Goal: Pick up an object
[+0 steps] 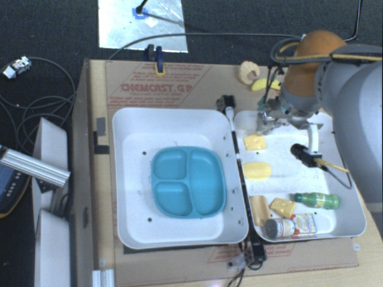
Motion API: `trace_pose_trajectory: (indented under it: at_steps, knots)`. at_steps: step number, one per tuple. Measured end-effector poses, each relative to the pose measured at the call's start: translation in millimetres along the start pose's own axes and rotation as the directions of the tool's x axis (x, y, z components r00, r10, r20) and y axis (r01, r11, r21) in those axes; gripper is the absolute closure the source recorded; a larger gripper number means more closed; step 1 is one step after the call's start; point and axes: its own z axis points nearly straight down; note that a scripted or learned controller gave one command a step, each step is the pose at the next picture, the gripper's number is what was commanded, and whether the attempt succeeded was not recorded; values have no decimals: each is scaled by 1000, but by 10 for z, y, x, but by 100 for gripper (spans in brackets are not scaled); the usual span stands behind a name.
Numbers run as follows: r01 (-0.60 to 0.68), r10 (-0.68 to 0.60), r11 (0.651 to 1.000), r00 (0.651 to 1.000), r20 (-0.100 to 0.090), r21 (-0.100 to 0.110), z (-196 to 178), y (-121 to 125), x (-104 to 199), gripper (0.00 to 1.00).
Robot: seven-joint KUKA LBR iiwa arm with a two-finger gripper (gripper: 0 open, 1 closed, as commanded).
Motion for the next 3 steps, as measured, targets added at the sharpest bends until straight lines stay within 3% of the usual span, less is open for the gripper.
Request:
trace_pose_trajectory:
  at_steps: [1,2,3]
  knots:
    - [-5,5,1000,1000,-1,8,-839,-22,-346,100]
    - [-3,3,1000,1000,-2,11,-826,-88,-270,100]
    - [-5,5,1000,1000,-3,13,-796,-403,-99,100]
